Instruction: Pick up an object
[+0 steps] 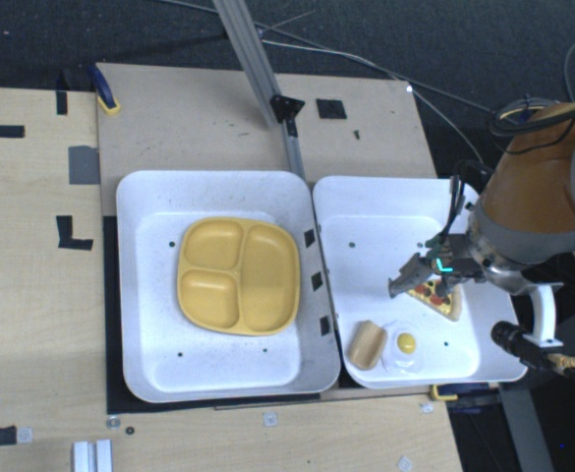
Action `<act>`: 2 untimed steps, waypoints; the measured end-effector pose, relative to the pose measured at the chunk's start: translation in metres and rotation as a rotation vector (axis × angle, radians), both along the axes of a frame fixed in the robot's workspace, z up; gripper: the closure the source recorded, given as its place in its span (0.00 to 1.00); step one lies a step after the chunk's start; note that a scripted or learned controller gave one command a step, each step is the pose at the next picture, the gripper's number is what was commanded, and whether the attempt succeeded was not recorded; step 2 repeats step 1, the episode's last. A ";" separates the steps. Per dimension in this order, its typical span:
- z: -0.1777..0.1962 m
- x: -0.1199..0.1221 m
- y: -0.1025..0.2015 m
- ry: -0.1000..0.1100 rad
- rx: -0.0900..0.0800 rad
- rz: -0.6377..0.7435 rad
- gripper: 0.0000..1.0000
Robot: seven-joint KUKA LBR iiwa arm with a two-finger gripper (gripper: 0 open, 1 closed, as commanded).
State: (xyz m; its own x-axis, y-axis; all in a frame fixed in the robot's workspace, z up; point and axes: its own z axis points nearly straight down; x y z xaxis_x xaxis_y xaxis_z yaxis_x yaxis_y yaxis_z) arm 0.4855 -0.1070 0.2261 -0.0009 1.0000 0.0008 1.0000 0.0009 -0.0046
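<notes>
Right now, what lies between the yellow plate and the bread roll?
In the camera view, between the yellow plate and the bread roll lie bare floor of the left bin and the two bins' adjoining walls, with small black clips.

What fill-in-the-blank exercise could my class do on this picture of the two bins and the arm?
1. The yellow plate lies in the ____ bin.
2. The plate has ____ compartments.
3. The gripper is above the ____ bin, next to the pizza slice.
4. The bread roll lies just left of the fried ____.

Missing words: left; three; right; egg
</notes>
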 end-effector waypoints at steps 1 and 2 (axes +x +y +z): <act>0.001 0.001 0.000 -0.002 0.000 0.000 0.00; 0.001 0.001 0.000 -0.002 0.000 0.000 0.00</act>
